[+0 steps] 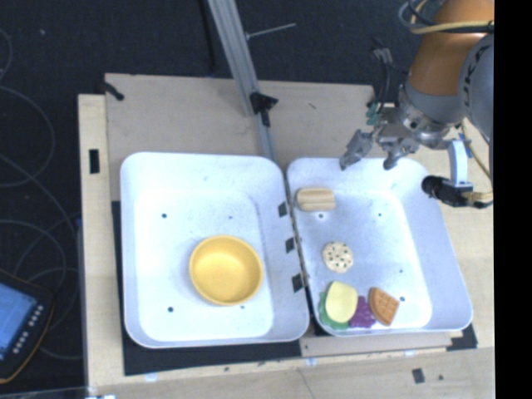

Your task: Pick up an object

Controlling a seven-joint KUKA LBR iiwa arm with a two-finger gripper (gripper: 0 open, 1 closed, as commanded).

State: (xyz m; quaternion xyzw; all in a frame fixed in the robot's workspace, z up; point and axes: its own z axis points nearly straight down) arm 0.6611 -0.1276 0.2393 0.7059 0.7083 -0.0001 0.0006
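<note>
Bench (191, 115): a pale wooden top is seen from above at a slant, with two shallow white bins set side by side on it.
Left bin (158, 189): a white tray is placed on the left, touching the right bin along its inner edge.
Right bin (416, 248): a white tray is placed on the right, with small food pieces lying in it.
Arm (445, 48): a grey arm with an orange band is brought in from the upper right and is bent down toward the far edge of the right bin.
Gripper (369, 158): it is held over the far rim of the right bin, with the two fingers spread apart and nothing seen between them.
Yellow bowl (224, 269): a round bowl is set upright in the near half of the left bin.
Green-and-yellow piece (339, 302): it is laid at the near edge of the right bin, with a small purple piece (362, 314) just beside it.
Tan block (315, 199): a short rounded block is laid near the far left corner of the right bin, well apart from the gripper.
Orange wedge (383, 305): it is laid beside the purple piece.
Cookie (337, 257): a pale speckled disc is laid alone in the middle left of the right bin.
</note>
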